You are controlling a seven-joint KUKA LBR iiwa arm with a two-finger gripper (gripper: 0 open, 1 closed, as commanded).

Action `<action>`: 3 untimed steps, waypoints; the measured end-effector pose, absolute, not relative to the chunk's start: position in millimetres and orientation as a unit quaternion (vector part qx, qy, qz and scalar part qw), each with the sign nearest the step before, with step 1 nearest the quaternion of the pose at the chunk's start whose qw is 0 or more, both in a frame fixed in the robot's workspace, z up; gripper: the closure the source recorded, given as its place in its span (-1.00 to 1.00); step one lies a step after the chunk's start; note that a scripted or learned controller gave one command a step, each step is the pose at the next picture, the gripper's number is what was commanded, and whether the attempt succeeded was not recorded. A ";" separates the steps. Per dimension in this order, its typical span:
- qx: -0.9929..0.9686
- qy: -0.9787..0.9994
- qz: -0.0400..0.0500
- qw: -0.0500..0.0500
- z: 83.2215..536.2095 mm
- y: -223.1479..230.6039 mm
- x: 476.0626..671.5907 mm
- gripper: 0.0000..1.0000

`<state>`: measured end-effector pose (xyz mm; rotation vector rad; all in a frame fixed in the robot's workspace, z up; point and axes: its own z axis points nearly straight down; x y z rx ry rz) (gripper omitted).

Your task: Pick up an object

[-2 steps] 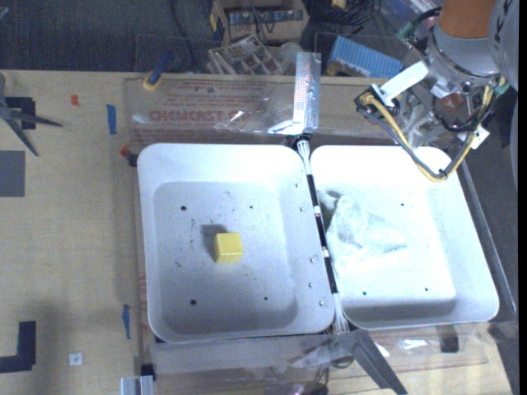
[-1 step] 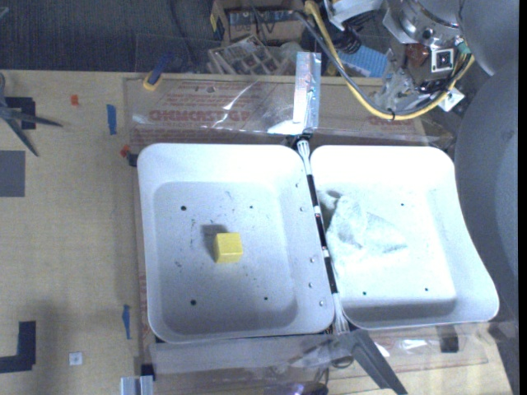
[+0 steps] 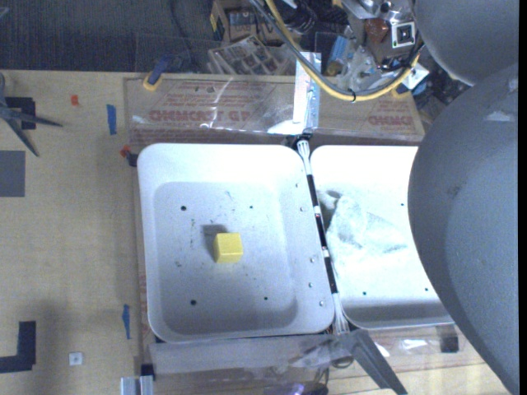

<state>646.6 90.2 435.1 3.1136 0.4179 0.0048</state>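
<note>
A small yellow block [image 3: 229, 247] lies near the middle of the left bin [image 3: 165, 179], resting flat on the grey floor. The gripper [image 3: 367, 21] hangs high at the top of the view, beyond the far rim of both bins, among yellow cables and metal parts. It is far from the block and nothing shows in its grasp. The thick grey arm [image 3: 473, 220] covers the right side of the view and hides part of the right bin [image 3: 370, 295].
A pale, crumpled translucent thing [image 3: 356, 223] lies in the right bin near the divider. A cardboard sheet [image 3: 214, 105] lies behind the bins. Tools and blue tape marks sit on the wooden bench [image 3: 66, 220] at left.
</note>
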 end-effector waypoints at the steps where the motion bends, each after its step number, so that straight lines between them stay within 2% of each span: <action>1: 0.992 0.129 0.001 0.000 434.8 144.3 617.8 1.00; 2: 0.995 0.104 0.001 0.000 435.1 214.2 611.8 1.00; 3: 0.995 0.098 0.000 0.001 434.5 158.6 549.7 1.00</action>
